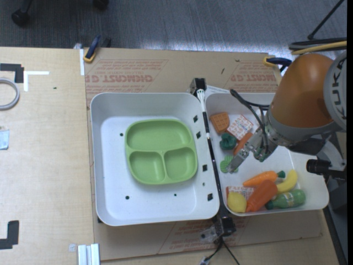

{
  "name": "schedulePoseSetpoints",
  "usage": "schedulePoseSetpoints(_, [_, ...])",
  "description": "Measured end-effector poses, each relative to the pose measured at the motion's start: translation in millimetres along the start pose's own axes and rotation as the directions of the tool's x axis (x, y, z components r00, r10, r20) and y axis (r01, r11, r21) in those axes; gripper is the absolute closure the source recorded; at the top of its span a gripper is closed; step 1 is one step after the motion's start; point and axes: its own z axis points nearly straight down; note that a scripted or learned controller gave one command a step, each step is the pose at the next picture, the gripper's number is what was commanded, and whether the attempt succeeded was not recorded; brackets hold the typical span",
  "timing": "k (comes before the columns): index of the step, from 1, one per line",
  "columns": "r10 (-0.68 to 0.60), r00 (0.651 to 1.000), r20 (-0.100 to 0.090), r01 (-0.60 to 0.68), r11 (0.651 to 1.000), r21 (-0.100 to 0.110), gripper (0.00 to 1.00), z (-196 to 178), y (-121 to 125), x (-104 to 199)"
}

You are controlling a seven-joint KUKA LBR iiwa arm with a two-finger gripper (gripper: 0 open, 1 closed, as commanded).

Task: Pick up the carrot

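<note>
Above the right shallow white bin [309, 204] my two-finger gripper [238, 162] hangs low, and I cannot tell how my jaws stand or whether they hold anything. The long orange plastic carrot [261, 195] lies near, toward the front wall, touching a yellow toy banana [288, 180]. I may catch a neighbour instead, since they crowd together.

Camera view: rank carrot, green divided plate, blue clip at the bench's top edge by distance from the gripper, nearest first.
1. carrot: right bin, just below the gripper, toward the front.
2. green divided plate: left bin, across the divider.
3. blue clip: outside both bins, top-left on the bench edge, plainly farthest.
</note>
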Motion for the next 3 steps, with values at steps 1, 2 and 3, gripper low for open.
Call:
schedulePoseSetpoints(1, [-0.261, 0.965, -0.004, 0.261, 0.965, 0.001, 0.00, 0.3, 4.2, 47.4])
schedulePoseSetpoints(2, [-0.651, 0.759, 0.000, 0.651, 0.759, -0.001, 0.00, 0.2, 12.7, 3.0])
schedulePoseSetpoints(3, [-0.892, 0.452, 0.001, 0.892, 0.452, -0.001, 0.00, -4.7, 2.3, -5.3])
